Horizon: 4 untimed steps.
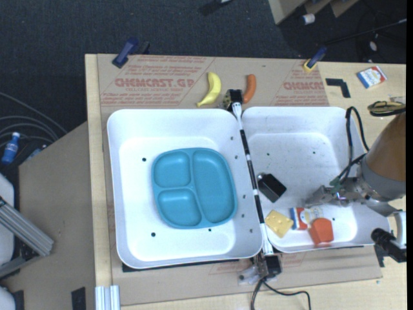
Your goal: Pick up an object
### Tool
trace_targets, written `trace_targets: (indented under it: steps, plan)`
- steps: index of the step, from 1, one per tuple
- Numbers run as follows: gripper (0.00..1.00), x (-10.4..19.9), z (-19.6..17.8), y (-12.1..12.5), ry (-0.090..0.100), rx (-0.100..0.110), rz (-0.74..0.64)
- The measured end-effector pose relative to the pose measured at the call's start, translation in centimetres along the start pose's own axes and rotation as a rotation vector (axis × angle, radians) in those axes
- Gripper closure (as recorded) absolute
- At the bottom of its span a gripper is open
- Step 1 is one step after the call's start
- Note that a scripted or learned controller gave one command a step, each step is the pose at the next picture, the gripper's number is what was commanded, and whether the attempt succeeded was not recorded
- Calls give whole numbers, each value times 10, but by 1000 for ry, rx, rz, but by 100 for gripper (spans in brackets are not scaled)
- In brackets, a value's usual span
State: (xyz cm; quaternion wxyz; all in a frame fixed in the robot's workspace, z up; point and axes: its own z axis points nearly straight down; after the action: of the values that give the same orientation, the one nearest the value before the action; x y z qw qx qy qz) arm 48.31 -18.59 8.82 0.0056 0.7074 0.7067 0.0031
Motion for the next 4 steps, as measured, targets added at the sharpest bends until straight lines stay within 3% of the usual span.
trace_targets:
  steps: [1,4]
  plan:
    - [100,1,-9,0,2,2,0]
    - [100,1,-38,1,1,-1,1]
